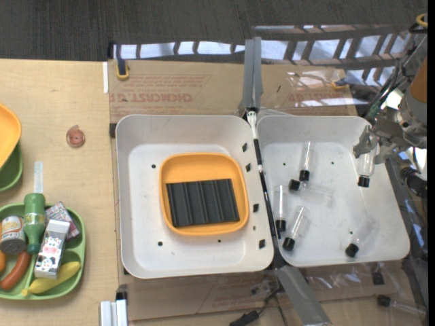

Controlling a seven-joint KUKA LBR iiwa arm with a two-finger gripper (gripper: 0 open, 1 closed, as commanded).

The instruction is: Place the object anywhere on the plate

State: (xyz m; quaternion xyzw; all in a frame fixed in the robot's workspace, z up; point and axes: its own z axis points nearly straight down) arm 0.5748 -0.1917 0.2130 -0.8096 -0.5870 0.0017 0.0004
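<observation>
The arm is reaching in from the right edge, and its gripper [368, 149] is hanging over the far right part of the right bin [338, 255], close to that bin's right wall. Between the fingers a clear tube with a black cap [364, 172] is showing, held nearly upright with the cap pointing down, so the jaws are standing only a little apart, closed on the tube. The tube is hanging above the bin floor, well apart from the plate. The orange plate [202, 166] is lying in the middle of the left bin [132, 202], and a dark ribbed insert [203, 202] is covering most of its centre; only the orange rim is staying bare around it. White bin floor is running all around the plate, wider on its left side. The two bins are touching along their middle walls, and this ridge is standing between the gripper and the plate. In the right bin other tubes are lying: one [304, 164] far and left of the gripper, one [279, 209] just beside the left wall, one [293, 229] near it, and one [358, 240] at the near right. The floor under the gripper is open. On the left, a green tray [72, 272] with toy food is resting on the wooden table [54, 94].
</observation>
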